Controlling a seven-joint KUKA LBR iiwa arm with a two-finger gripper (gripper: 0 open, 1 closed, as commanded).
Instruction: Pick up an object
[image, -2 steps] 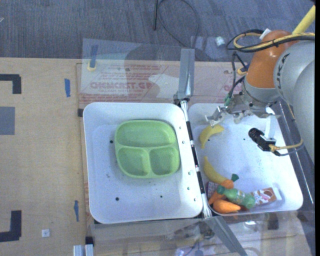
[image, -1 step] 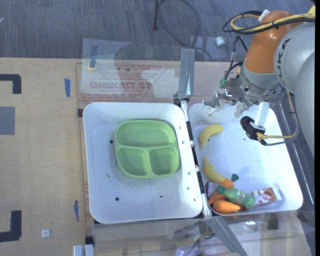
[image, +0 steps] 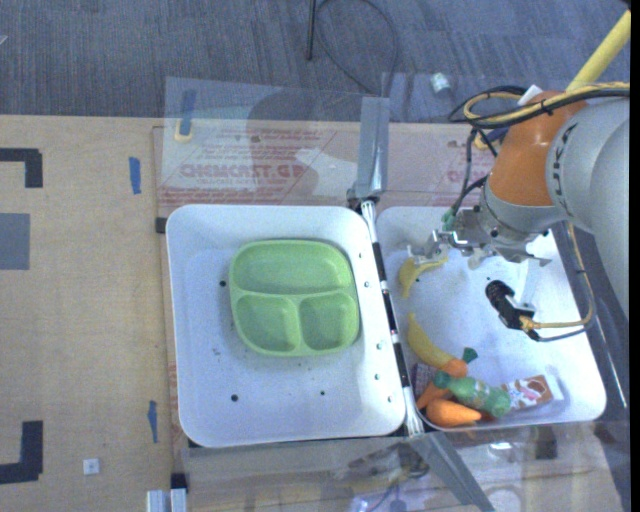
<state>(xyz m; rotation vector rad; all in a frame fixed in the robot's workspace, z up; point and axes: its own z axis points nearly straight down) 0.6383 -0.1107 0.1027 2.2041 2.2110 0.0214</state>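
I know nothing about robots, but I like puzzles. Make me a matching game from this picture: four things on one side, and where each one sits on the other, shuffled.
Things:
1. green divided plate
2. carrots
3. banana
4. robot arm's orange band

Places:
A. near corner of the right bin, beside a snack wrapper
B. above the far side of the right bin
C. middle of the left bin
D. along the right bin's left wall, just past the carrots

Pairs: 1-C, 2-A, 3-D, 4-B
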